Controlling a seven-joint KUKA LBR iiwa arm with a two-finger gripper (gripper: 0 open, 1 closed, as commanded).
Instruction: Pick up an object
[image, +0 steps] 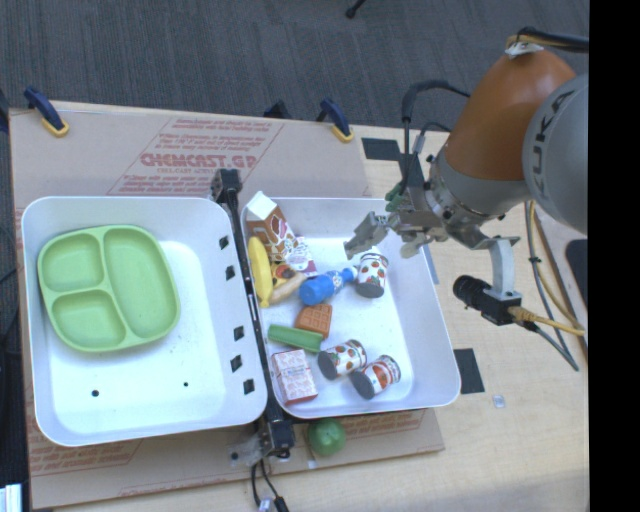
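Green and round, a little ball (326, 437) sits on the brown cardboard (205, 150) just past the near edge of the right bin (430, 330), close to where the two bins meet.

On the left, the left bin (130, 400) holds a light green plate (107, 288) with three sections. The plate lies in the far left part of that bin. Two tiny dark dots show on the bare white floor near the front.

Between the bins runs a black strip (240, 300) with small clips.

The right bin holds lots of toys. By its left wall I see a yellow banana (260, 268) and a small milk carton (262, 208) at the far left corner, with a colourful packet (285, 245) beside it. A blue toy (320, 288) lies near the middle. Under it is an orange waffle square (314, 319), then a green stick (294, 338), then a pink and white box (293, 376) by the near left corner. Two small cans lie on their sides near the front edge, one can (344, 358) left of the other can (378, 376). A third can (371, 274) lies further back, right of the blue toy.

The gripper (372, 240) hangs just above that third can, near the far right side of the bin. Its grey fingers look spread a bit apart, and nothing is caught between them. The big grey and orange arm (500, 120) comes in from the right.

Blue and yellow clamps (336, 118) pinch the far edge of the cardboard.
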